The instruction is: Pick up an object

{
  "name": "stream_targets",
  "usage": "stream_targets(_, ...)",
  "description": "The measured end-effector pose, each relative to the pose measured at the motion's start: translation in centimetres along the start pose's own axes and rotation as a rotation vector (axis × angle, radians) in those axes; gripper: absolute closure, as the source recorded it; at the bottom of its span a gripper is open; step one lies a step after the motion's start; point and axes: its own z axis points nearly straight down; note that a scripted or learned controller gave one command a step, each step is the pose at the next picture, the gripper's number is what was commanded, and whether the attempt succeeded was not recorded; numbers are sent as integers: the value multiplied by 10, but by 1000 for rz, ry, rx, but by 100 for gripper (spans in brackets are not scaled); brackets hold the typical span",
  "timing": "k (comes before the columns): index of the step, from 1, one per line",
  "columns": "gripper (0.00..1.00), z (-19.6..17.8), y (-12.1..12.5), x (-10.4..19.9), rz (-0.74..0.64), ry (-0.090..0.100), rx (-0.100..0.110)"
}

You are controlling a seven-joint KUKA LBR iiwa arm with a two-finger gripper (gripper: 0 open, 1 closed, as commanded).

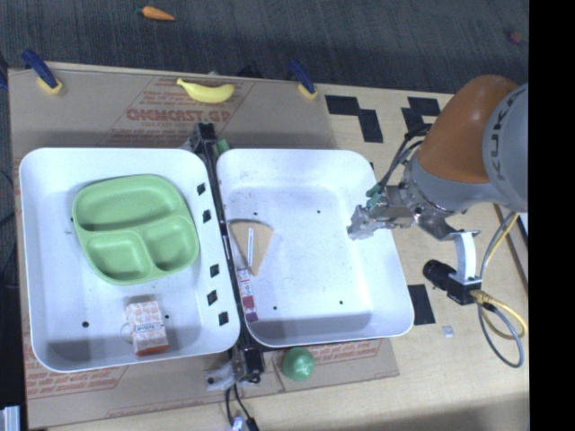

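- Two bins [296, 317] are showing white.
- A divided tray [135, 227] is showing pale green.
- A banana [206, 90] is showing yellow.
- A ball [298, 363] is showing green.
- A small carton [145, 324] is showing orange and white.

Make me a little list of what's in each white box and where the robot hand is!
left bin: green divided plate, small snack packet
right bin: tan wedge near its left wall
gripper: over the right bin's right edge
outside the bins: banana on the cardboard, green ball in front, orange carrot on the floor
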Motion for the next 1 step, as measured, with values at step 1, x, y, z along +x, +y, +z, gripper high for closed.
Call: stream_targets(1, 0, 1, -1, 1, -1, 1, 3)
